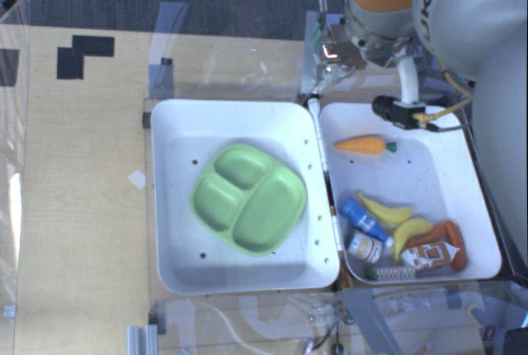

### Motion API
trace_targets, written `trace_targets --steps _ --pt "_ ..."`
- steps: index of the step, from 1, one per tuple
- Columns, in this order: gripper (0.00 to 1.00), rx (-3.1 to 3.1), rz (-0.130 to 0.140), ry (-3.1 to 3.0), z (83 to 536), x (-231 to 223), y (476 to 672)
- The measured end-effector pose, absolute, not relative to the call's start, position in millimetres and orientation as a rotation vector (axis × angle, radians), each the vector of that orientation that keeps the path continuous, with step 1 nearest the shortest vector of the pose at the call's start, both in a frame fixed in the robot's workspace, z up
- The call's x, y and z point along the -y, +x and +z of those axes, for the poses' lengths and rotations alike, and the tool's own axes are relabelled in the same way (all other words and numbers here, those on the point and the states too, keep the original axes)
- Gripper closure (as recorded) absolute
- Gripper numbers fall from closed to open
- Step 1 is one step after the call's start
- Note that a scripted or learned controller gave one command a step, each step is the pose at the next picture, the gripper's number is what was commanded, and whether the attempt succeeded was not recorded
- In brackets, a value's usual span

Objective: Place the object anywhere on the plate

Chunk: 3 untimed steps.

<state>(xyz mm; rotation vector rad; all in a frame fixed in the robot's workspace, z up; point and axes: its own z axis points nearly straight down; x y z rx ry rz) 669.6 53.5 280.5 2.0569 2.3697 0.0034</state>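
Note:
A green plate (247, 201) with three compartments lies in the left white bin (177, 262). In the right bin (450, 172) an orange carrot (360, 145) lies near the back, apart from the other items. My gripper (323, 79) hangs from the grey and orange arm over the back rim where the two bins meet, above and behind the carrot. Nothing shows in its grasp.
At the right bin's front lie two yellow bananas (388, 211), a blue bottle (360, 217), a small can (364, 248) and a red sauce bottle (435, 253). The arm's bulk (474, 23) overhangs the right bin's back right corner. A black cable fitting (398, 110) hangs there.

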Motion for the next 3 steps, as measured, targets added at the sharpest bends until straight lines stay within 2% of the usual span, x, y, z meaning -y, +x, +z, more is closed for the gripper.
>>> trace_targets --steps 1,2,3 --pt "1.00 -2.447 0.002 1.971 212.8 -184.0 627.8" --pt "1.00 -2.368 0.007 2.060 341.6 -177.1 518.0" --pt "1.00 -2.391 0.009 2.032 394.8 -185.4 488.3"
